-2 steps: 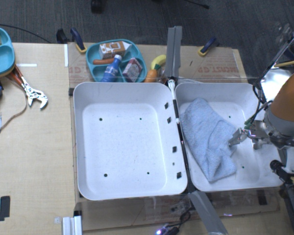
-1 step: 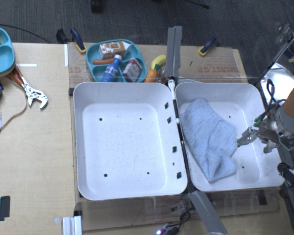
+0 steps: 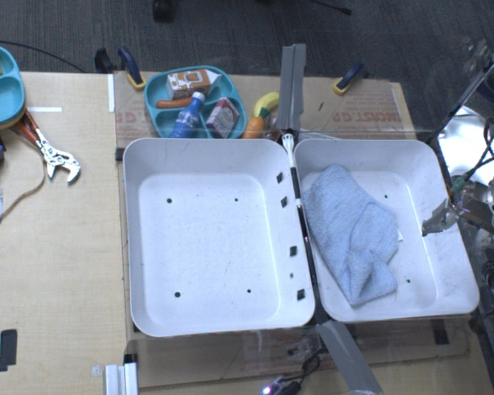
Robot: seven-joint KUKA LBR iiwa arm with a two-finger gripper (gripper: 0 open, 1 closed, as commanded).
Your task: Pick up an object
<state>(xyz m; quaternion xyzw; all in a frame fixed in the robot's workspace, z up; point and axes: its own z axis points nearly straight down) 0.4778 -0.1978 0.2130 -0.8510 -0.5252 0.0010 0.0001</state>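
A crumpled light blue cloth [image 3: 352,239] lies in the right white bin [image 3: 445,299], running from its back left toward its front middle. My gripper [image 3: 436,222] sits low at the right rim of that bin, a short way to the right of the cloth and apart from it. Nothing shows in its grasp. The left white bin [image 3: 140,303] stands beside it, across a narrow divider.
Behind the bins a teal tray [image 3: 196,101] holds toy food and a small bottle, with a banana [image 3: 266,104] beside it. A wrench [image 3: 56,161] and a teal dish [image 3: 0,89] lie on the wooden bench at the left. A grey post [image 3: 292,81] rises between the bins at the back.
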